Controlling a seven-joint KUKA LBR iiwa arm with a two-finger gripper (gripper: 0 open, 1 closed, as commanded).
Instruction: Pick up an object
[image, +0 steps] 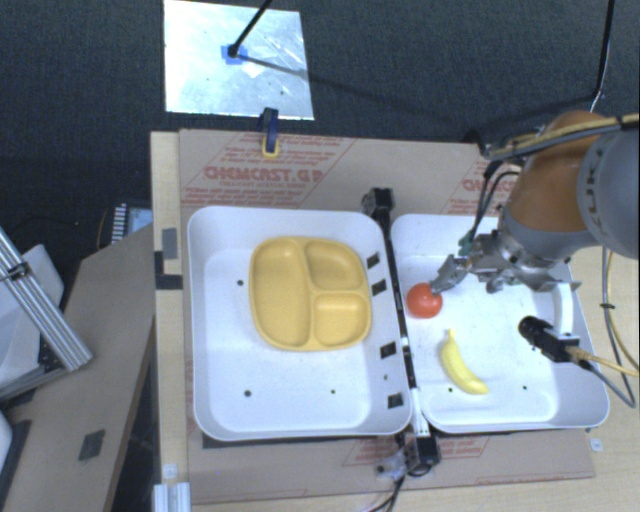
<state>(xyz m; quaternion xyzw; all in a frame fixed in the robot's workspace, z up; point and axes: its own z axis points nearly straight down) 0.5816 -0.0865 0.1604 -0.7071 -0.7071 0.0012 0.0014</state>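
Red round fruit (424, 301), small and smooth: lying in the right bin (500, 400), near its left wall. Gripper (447, 274) hovering just beside it; grip state cannot be told. Yellow banana (463, 365) lying nearby, apart. Yellow divided plate (308, 293) sitting in the left bin (230, 390).

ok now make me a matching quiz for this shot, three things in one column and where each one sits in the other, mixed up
Things:
1 yellow divided plate
2 banana
3 red ball

Places:
A right bin, just beside the gripper
B middle of the left bin
C right bin, nearer its front edge

Pairs: 1-B, 2-C, 3-A
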